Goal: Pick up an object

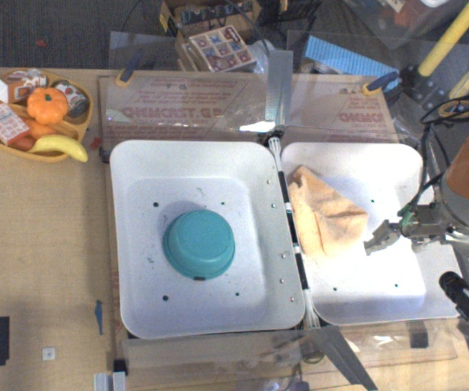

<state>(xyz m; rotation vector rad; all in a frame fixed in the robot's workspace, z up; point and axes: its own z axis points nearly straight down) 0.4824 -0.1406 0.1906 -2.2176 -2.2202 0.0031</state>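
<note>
The gripper hung low in the right bin, just beside the crumpled tan cloth; I couldn't tell how its jaws stood. It looked like the approach step, with closing on the cloth next. The writing on the cardboard panels behind was too faint to read.

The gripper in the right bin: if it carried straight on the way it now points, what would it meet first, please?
Most likely the tan cloth. The gripper points toward the view's left, just short of the cloth's right edge, though its height above the bin floor is unclear.
</note>
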